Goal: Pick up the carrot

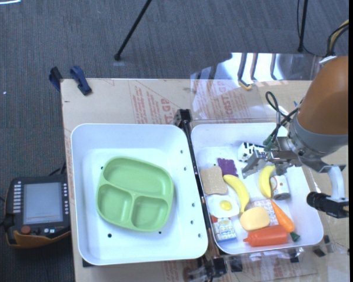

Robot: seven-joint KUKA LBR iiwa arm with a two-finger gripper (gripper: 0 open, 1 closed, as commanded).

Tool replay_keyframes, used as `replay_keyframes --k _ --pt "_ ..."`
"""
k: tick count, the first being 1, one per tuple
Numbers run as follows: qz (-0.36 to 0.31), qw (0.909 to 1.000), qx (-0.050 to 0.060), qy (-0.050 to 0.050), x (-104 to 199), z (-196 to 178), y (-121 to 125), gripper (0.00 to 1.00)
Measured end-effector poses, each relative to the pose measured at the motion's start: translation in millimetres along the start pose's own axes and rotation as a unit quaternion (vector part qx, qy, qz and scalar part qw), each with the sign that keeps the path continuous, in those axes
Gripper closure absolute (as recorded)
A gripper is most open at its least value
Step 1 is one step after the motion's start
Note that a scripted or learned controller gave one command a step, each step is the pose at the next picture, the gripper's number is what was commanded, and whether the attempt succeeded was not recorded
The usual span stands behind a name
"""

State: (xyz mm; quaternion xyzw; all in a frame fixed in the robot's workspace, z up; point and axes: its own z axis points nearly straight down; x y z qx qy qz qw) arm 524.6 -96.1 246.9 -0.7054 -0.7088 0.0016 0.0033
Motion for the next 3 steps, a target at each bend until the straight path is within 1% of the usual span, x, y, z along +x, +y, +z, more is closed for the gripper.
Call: replay_keyframes --k 1,2,3 --pt "-0.113 0.9936 0.002 0.001 -55 112 -51 0.0" --pt "-0.059 0.9982 -0.008 0.003 -100 153 -43 0.0" --pt "-0.054 0.9984 -0.017 -0.006 -108 139 -39 1.0"
